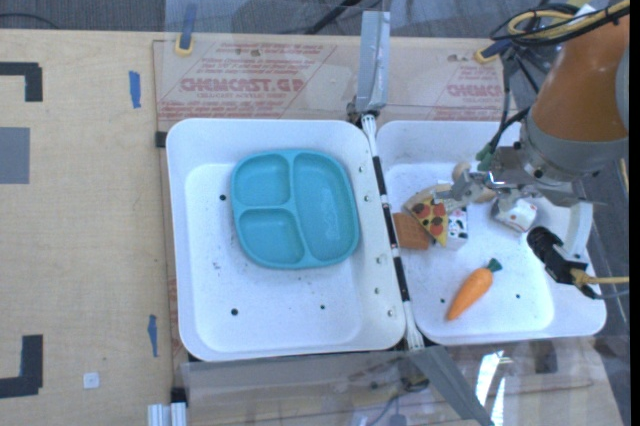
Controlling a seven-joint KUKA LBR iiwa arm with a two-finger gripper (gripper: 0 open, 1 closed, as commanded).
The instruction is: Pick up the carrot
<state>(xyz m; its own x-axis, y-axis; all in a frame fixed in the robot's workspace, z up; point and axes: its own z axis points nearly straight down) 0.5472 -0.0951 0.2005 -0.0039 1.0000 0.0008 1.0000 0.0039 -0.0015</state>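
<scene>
My pincer hangs over the right white bin, above the pizza-slice toy; whether it is released or clenched I cannot tell. The orange plastic carrot lies apart, nearer the front wall, ungrasped.

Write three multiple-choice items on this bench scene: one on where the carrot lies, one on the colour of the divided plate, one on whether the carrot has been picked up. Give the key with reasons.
1. Where is the carrot?
A. in the right bin
B. in the left bin
C. on the plate

2. What colour is the divided plate?
A. red
B. teal
C. yellow

3. What is the carrot's state?
A. lifted above the bin
B. lying on the bin floor
C. standing upright on the plate

Key: 1 A, it lies near the front of the right bin. 2 B, the plate in the left bin is teal. 3 B, it lies flat, apart from the gripper.
</scene>
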